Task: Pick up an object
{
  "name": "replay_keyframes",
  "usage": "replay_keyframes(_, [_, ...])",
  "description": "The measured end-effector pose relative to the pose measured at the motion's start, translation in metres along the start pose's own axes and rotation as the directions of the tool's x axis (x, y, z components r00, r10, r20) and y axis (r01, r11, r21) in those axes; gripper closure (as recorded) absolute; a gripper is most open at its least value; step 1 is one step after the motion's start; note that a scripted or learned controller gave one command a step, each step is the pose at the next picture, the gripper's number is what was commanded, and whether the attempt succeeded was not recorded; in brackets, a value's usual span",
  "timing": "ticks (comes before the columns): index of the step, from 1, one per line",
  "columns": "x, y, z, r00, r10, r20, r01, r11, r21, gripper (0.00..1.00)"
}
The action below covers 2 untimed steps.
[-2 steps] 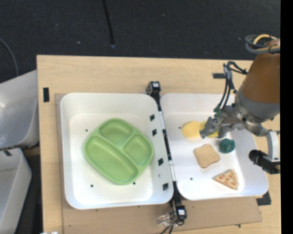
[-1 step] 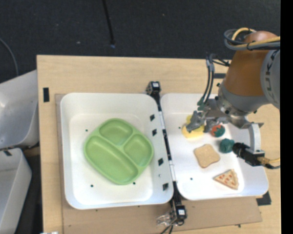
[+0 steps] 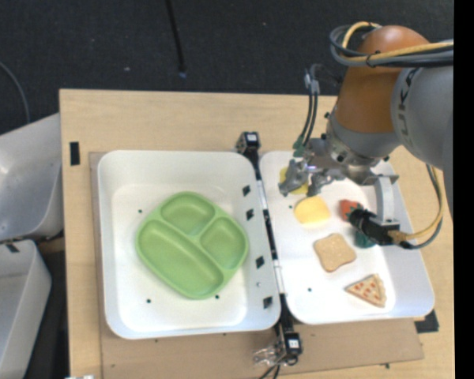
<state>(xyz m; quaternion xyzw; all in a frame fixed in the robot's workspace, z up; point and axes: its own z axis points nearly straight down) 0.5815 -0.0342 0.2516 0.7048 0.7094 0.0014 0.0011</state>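
Landmark: yellow block (image 3: 312,211), a soft-edged yellow lump lying in the right bin (image 3: 411,287); every place below is given from it.
Hand: the hand (image 3: 299,181) hangs just above and to the left of the yellow block as the picture runs, toward the bin's far left corner, with the orange-banded wrist behind it.
Hand state: the metal tips point down and look parted with nothing visible between them, so the hand reads as released; a smaller yellow thing (image 3: 295,186) sits right under the tips and muddies the view.
Key relation: the yellow block lies below and slightly right of the hand in the picture, nearly touching its tips, so it appears to be the nearest sizeable thing to grasp.
Long axis: the yellow block runs roughly left to right, so a grip across its short side seems the likely fit.
Other candidates: bread slice (image 3: 333,252) just below the block; pizza wedge (image 3: 368,290) further down and right; red and dark green pieces (image 3: 362,223) to its right.
Left bin: green divided plate (image 3: 192,244), well apart to the block's left, across the divider.
Task stage: judged as nothing lifted yet.
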Motion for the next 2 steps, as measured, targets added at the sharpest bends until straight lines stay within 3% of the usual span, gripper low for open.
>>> replay_keyframes(2, [0.075,0.063,0.007,1.0,0.001,0.0,-0.001,1.0,0.0,1.0])
